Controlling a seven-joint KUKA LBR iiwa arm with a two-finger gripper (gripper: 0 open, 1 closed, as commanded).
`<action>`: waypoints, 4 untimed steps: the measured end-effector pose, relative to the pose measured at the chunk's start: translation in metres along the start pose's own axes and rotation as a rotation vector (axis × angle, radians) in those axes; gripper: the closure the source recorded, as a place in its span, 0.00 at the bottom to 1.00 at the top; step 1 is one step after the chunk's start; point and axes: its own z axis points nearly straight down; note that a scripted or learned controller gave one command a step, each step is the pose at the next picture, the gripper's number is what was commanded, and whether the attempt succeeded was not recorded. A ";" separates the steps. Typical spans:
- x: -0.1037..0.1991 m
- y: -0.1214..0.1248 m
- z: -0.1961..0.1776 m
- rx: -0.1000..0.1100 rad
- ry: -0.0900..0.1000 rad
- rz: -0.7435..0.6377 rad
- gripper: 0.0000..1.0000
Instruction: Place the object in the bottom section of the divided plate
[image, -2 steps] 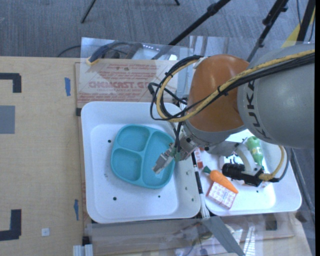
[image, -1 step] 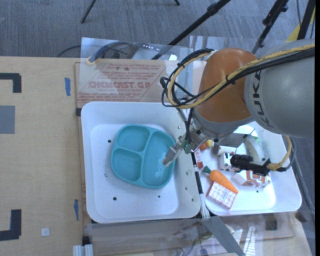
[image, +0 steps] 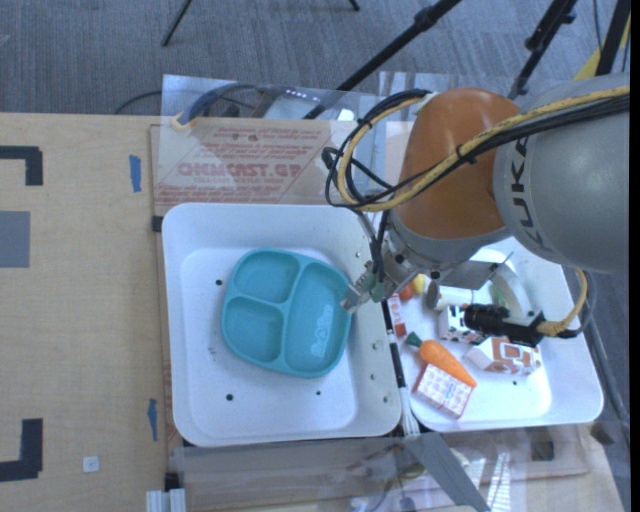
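While the fingers (image: 362, 290) hover, the divided plate (image: 286, 312) lies bare.

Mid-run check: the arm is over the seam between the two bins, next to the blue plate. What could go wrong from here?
1. The end effector sits right at the divided plate's right rim; a descent here could clip or shove the plate.
2. I can't see any object between its fingers, so a release might drop nothing.
3. The carrot and small boxes crowd the right bin, so a regrasp could catch a neighbour.
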 end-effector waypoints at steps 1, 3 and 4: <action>0.000 0.000 0.000 0.000 0.000 0.000 0.00; -0.001 -0.007 -0.029 0.002 0.000 -0.175 0.00; -0.001 -0.007 -0.029 0.002 0.000 -0.175 0.00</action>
